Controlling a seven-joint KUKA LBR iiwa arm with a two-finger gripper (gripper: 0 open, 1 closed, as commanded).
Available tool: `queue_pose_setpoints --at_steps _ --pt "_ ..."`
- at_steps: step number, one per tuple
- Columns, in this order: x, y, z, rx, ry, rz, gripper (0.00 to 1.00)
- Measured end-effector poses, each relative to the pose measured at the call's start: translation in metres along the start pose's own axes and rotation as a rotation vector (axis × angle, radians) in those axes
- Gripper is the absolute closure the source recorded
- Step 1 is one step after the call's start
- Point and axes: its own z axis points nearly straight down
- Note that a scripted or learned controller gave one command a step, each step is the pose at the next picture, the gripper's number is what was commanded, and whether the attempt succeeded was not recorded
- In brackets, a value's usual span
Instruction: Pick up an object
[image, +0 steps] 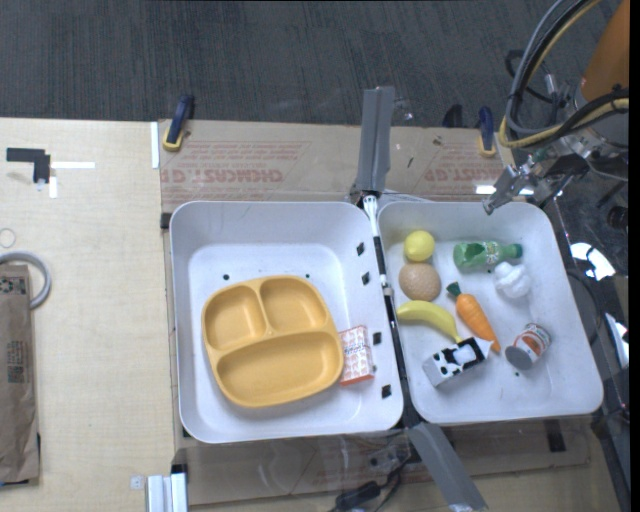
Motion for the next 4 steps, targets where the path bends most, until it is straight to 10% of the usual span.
queue_pose_setpoints --at_steps 1,2,3,4 --pt "0.018 -0.087 0.091 0.003 0.003 0.178 0.0" --pt "0.038 -0.081 0.179 0.001 0.002 0.216 0.0" --pt "0.037 -0.082 0.172 0.005 0.003 0.219 1.0" --pt "0.109 -0.03 0.079 0.003 0.001 0.274 1.0"
